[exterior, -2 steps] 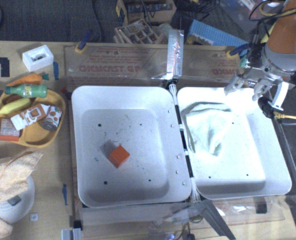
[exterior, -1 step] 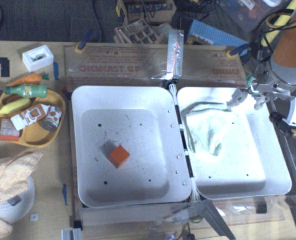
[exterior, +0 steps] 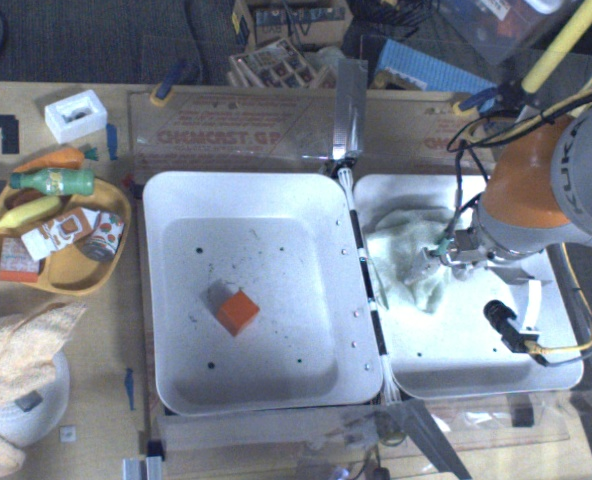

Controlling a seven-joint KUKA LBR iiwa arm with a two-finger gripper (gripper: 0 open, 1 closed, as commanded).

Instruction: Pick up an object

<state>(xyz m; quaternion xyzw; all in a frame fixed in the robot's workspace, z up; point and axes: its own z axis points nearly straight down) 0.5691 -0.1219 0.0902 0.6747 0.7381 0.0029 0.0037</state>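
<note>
An orange block (exterior: 238, 311) lies in the left bin (exterior: 176, 218), a little left of its middle. A crumpled pale green cloth (exterior: 408, 253) lies in the left half of the right bin (exterior: 456, 368). My gripper (exterior: 452, 256) is low in the right bin at the cloth's right edge, below the grey wrist with its orange band. The fingers are hidden among the cloth folds and the wrist, so what they hold is not visible.
A yellow bowl (exterior: 76, 278) with toy food stands left of the bins. A white box (exterior: 76, 116) sits at the bench's back left. A beige cloth (exterior: 21, 358) and a grey-white object lie at the front left.
</note>
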